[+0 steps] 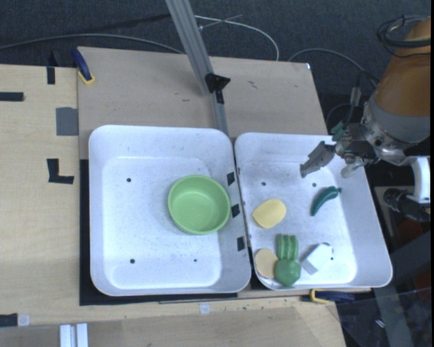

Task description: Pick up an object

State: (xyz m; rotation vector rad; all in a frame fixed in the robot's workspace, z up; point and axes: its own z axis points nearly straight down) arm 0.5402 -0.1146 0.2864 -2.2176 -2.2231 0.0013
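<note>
Gripper: your gripper (331, 157) hangs over the upper right part of the right bin (362, 266). Its two fingers stand apart and nothing sits between them; it holds nothing.

Nearest thing: the green pepper (324, 199) lies on the bin floor just below the gripper in the camera view, apart from it and apart from the other things.

Long axis: the pepper is slender and slightly curved. Its length runs on a slant, from lower left to upper right.

Pointing: the thinner end looks to lie at the lower left and the thicker end at the upper right, though this is small and hard to tell.

Other things: a yellow piece (269, 212) lies near the bin's left wall; a green cluster (287, 259) and a small white block (317, 257) crowd the lower edge. The green bowl (198, 204) sits in the left bin (116, 150).

Advice: I judge the pepper your best pick, since it lies alone. Turn the fingers across its length, centre them on its middle, then descend straight.

Risk: closing along the length may push it away.
</note>
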